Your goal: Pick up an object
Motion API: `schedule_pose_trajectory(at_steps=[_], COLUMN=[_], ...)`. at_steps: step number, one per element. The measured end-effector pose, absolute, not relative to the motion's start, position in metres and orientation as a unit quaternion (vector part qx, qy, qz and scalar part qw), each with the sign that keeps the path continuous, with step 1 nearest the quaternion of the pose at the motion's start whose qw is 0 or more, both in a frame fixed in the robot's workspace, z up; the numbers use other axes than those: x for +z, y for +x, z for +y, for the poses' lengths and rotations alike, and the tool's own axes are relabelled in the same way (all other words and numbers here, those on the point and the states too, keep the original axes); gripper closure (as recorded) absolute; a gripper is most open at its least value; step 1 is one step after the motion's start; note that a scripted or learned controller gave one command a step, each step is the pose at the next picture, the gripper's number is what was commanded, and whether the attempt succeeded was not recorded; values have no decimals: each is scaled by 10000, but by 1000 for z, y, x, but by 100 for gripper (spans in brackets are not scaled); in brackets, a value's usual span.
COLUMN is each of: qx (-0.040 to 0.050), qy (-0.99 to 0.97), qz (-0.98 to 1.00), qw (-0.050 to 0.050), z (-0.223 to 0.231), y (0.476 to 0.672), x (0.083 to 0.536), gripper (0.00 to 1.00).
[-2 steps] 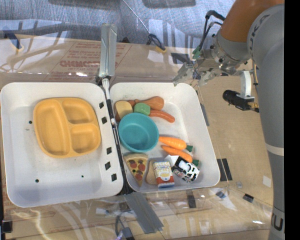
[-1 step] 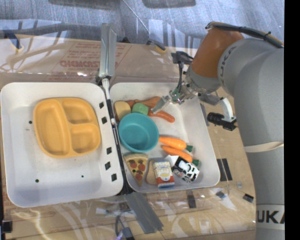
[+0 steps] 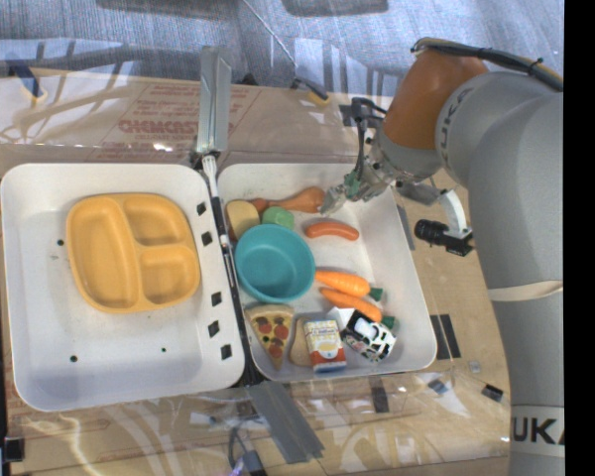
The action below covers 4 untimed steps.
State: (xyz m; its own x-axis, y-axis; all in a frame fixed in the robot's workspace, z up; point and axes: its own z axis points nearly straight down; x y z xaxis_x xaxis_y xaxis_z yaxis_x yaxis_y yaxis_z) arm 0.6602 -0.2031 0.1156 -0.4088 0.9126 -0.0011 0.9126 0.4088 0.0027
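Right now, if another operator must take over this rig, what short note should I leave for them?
Gripper: low over the far side of the right bin, at the chicken drumstick; nothing visible between its fingers, grip state unclear.
Right bin holds: teal bowl, sausage, two carrots, pizza slice, juice box, black-and-white toy.
Left bin: yellow divided plate.
Done: nothing lifted.
Left: grasp one object and raise it.

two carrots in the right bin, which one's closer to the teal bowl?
The upper carrot, its tip beside the teal bowl. The lower carrot lies farther out, toward the toy cow.
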Motion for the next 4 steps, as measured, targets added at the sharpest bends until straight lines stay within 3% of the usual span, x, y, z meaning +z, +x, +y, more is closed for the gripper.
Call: schedule_pose_trajectory(at_steps=[1, 2, 3, 4], qx=[9, -20, -11, 2], qy=[6475, 6997, 8465, 9318], qz=[7620, 7145, 5324, 3630], qw=[18, -25, -15, -8], z=[-156, -122, -90, -44], y=[652, 606, 611, 601], x=[206, 120, 100, 193], gripper=[100, 100, 100, 100])
